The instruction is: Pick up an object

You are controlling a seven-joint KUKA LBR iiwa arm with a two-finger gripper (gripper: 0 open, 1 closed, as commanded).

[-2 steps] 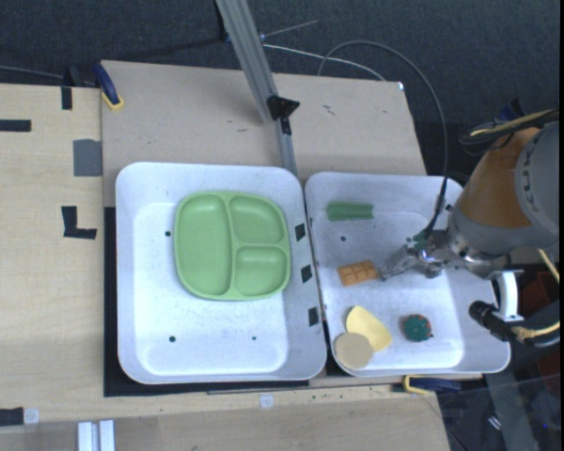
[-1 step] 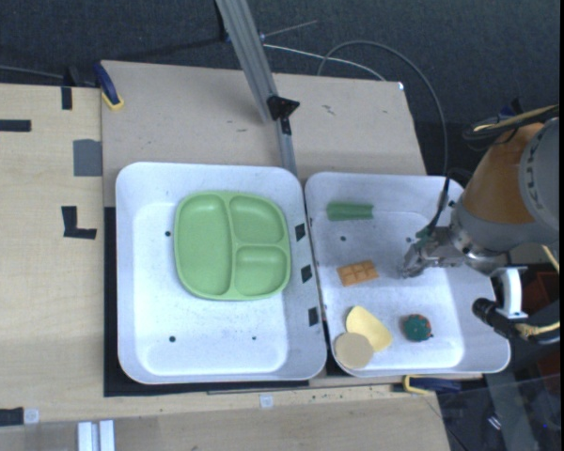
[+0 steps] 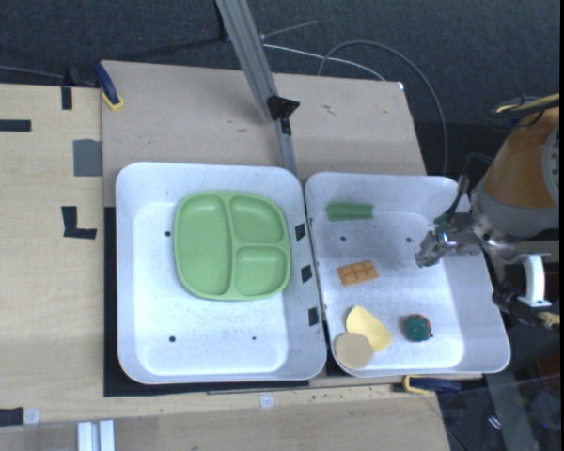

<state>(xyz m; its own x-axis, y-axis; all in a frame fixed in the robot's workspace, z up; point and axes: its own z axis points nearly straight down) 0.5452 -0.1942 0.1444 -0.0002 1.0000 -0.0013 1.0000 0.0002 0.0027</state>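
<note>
Near the bottom edge, in the right bin (image 3: 479,346), a tan disc (image 3: 353,349) is seen at the lower left corner, touching a yellow piece (image 3: 369,327) just above it. A green-red ball (image 3: 415,327) lies to their right, apart. An orange waffle block (image 3: 357,272) is placed mid-bin, left of centre. A green bar (image 3: 349,211) lies near the bin's top wall. The gripper (image 3: 433,250) is seen at the bin's right side, low over bare floor, well apart from every object; nothing is seen between its fingers, and whether they are spread or pressed together cannot be told. In the left bin (image 3: 141,346), a green divided plate (image 3: 232,244) rests in the upper half. A grey pole (image 3: 249,45) runs off the frame's top.
</note>
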